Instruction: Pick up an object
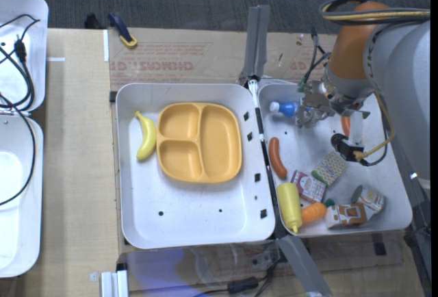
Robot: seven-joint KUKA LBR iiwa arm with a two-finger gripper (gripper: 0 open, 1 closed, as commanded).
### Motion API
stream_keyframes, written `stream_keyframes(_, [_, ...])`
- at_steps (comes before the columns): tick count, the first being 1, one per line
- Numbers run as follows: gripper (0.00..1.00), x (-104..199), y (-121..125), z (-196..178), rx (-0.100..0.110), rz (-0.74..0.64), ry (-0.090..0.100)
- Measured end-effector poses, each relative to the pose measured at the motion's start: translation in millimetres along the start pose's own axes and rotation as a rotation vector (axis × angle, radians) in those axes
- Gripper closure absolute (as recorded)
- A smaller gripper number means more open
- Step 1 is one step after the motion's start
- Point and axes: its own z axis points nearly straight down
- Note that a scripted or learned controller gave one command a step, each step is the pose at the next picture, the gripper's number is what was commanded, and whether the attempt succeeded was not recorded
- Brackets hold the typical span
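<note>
Blue-capped bottle (282, 108) is approached by the gripper (306, 115) in the right bin (390, 217); finger state cannot be told, nothing seen held.

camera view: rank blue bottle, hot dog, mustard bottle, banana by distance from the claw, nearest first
1. Blue bottle, right bin's far-left corner, just beside the claw.
2. Hot dog, left side of the right bin, nearer the camera.
3. Mustard bottle, right bin's near-left corner.
4. Banana, left bin, far side of the yellow plate.
</note>
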Motion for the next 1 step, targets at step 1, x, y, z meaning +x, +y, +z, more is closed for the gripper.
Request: stream_keyframes(1, [0.00, -0.1, -0.3, 0.3, 0.001, 0.000, -0.001])
